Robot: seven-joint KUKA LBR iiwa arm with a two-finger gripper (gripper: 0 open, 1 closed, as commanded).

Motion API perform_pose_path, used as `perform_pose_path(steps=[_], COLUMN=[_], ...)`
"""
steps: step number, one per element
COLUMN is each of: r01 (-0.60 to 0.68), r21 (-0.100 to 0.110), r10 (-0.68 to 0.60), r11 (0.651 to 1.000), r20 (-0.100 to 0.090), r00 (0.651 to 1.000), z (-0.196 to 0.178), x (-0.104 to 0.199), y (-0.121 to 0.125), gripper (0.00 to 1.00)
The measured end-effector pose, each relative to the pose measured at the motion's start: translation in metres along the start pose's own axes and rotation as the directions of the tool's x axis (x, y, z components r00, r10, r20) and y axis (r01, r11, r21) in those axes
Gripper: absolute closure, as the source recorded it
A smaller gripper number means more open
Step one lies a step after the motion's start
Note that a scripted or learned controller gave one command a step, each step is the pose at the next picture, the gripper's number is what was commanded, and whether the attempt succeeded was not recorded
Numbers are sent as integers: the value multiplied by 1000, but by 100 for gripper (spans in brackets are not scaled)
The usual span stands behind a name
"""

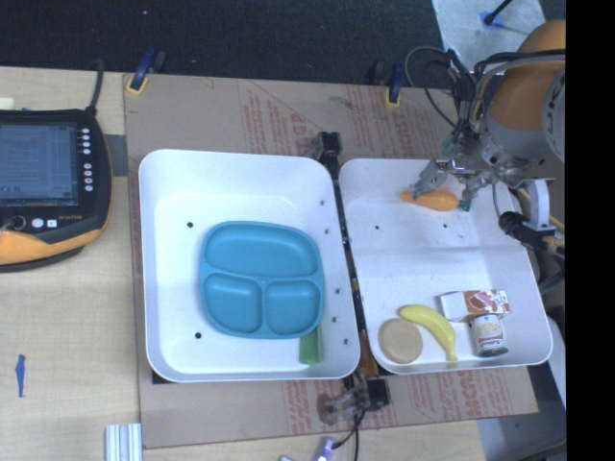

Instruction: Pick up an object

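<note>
The claw (444,188) is seen low over the far part of the right bin (519,257), with its fingers spread wide apart. An orange object (435,200) lies just under the claw, between the two fingertips, but it is not clamped; whether the fingers touch it cannot be told. Well below the claw, at the near edge of the same bin, a banana (431,327), a round biscuit (401,341), a small can (489,335) and a little packet (476,303) are placed close together. Far to the left of the claw, in the left bin (168,257), a blue tray (260,279) is laid, with a green piece (310,348) just beside it.
</note>
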State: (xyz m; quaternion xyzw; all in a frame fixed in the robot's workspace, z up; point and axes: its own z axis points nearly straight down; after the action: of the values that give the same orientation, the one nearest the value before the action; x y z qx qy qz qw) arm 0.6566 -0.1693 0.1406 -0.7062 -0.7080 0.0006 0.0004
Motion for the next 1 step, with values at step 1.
perform_pose_path(steps=[1], r01=[1], r21=[6], r10=[-1], r11=[1000], r20=[1], r00=[1000], z=[49], x=[9], y=[-1], gripper=[0])
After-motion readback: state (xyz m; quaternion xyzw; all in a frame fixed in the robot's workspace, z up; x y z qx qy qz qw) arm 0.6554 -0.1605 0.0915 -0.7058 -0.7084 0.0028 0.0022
